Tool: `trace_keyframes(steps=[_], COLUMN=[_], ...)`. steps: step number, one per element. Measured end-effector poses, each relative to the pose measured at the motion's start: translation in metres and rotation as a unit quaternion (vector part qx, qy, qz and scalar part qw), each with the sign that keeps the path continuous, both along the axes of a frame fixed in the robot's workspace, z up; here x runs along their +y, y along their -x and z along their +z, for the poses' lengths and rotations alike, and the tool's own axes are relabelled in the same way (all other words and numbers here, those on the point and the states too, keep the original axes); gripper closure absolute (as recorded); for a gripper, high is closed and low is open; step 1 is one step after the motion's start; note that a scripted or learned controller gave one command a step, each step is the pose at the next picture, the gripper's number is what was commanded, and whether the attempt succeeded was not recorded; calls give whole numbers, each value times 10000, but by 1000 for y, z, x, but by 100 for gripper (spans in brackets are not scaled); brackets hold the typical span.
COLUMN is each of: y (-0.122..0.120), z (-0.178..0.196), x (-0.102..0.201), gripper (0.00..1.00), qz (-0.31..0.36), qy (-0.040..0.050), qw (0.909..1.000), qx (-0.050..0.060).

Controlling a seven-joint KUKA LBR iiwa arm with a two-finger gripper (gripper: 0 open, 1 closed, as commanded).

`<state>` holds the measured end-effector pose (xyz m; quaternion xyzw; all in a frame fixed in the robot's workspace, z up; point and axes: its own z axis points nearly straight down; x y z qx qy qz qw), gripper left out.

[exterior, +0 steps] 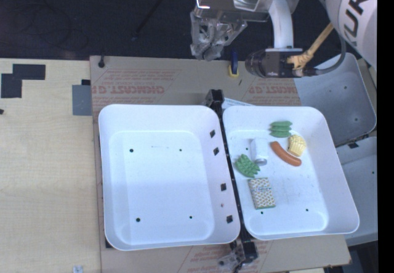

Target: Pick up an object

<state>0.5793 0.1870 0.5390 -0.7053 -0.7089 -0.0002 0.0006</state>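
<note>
The right bin [335, 204] holds several small objects: a green pepper-like piece [281, 129], a yellow corn cob [297, 144], an orange-red sausage [285, 153], a small grey metal piece [254, 152], a green leafy piece [247, 166] and a patterned rectangular pad [261, 193]. My gripper [208, 50] hangs high above the bench's far edge, well behind both bins and away from every object. Nothing shows between its fingers.
The left bin [117, 136] stands beside the right one, with a black clip strip [223, 167] along their shared edge. Both rest on a brown board [148, 84]. A pale wooden bench surface [43, 161] lies to the left.
</note>
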Motion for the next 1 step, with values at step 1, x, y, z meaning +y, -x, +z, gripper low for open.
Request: trace_keyframes(steps=[1], y=[0], z=[-2], x=[-1], gripper=[0], qz=[-6], qy=[12], qw=[10000], qx=[19])
